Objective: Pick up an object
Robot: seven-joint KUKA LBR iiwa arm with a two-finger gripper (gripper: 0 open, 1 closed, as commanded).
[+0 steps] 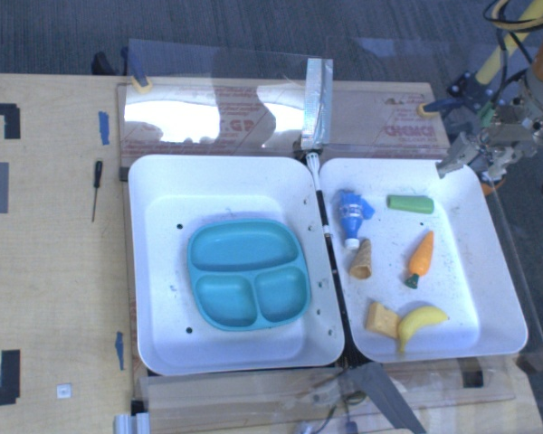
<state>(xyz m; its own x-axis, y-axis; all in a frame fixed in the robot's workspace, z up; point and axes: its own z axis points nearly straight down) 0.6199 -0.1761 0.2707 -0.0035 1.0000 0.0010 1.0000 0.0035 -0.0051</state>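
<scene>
The right bin [498,283] holds several small toys: a blue bottle [351,213], a green block [410,203], an orange carrot [421,255], a tan cone [360,259], a yellow banana [420,322] and a tan wedge [379,317]. My gripper [482,156] hangs above the bin's far right corner, well apart from every toy; the green block is the nearest, to its lower left. Nothing shows in the gripper.
The left bin [154,242] carries a teal divided plate [249,274]. A clear panel with a metal post [317,102] stands behind the bins. Cables and hoses [516,16] trail at the upper right. A screwdriver [96,188] lies on the bench at left.
</scene>
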